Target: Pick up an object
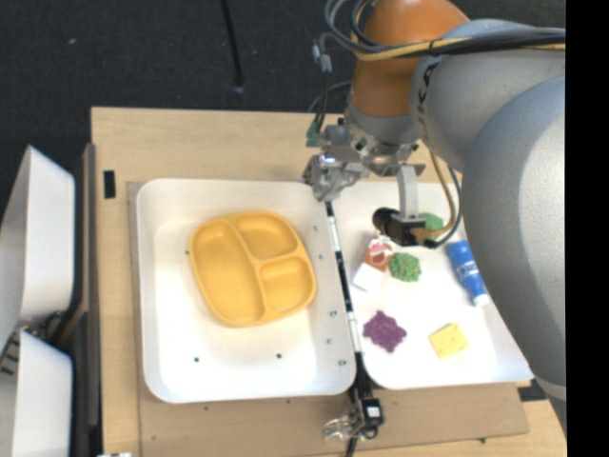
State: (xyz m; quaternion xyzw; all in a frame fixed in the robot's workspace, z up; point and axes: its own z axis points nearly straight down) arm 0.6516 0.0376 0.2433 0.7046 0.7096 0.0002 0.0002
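My gripper (326,181) hangs over the far end of the divider between the two bins, under the orange wrist band. In the right bin (495,365) lie a green knobbly piece (405,267), a small red-and-white item (380,251), a white piece (367,276), a purple piece (384,330), a yellow block (448,339) and a blue tube (466,270). Another green thing (431,223) peeks out further back. All of these lie to the right of the gripper and nearer the front. Nothing shows beneath the gripper.
A yellow divided plate (253,267) takes up the middle of the left bin (162,369). The grey arm covers the right bin's far right corner. A wooden bench edge (190,122) runs behind both bins.
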